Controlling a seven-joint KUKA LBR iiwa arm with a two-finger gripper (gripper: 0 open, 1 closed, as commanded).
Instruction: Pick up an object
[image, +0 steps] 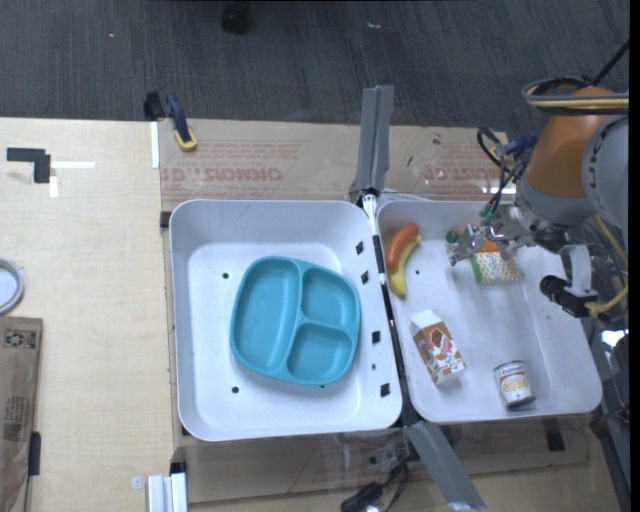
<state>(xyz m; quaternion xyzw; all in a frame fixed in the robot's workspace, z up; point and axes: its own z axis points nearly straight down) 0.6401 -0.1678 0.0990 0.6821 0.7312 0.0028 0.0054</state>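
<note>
The bench (80, 230) carries two white bins. The left bin (190, 330) holds a blue divided plate (296, 319). The right bin (560, 350) holds the candidate objects, and the arm (570, 150) reaches over its far right corner.

Candidates, largest to smallest:

1. Carton (438, 346). It lies flat near the bin's centre-left, well apart from the other items. Judged light and fairly stiff, though its walls may dent under hard squeeze. Take hold across the two long sides, with moderate force.

2. Banana (399, 258). It rests at the far left of the bin, just beside the dividing wall. Its orange end and even colour suggest a plastic toy: light, rigid, smooth. The curved, rounded body may slip or roll out sideways. Take hold across the middle of the curve. The nearby wall leaves little room for a finger on that side.

3. Can (514, 383). It lies on its side near the front right rim. Judged rigid, smooth and the densest item for its size. It will roll if pushed across its axis. Take hold across the flat ends, or straddle the body squarely.

4. Patterned block (497, 267). It sits directly under the end effector (480, 243). It looks like a small speckled cube, possibly foam or sponge, but the view is too coarse to confirm. If soft, it will compress and tolerate misalignment.

End effector state: the block and wrist hardware obscure the tips, so whether they are apart or together cannot be told.
</note>
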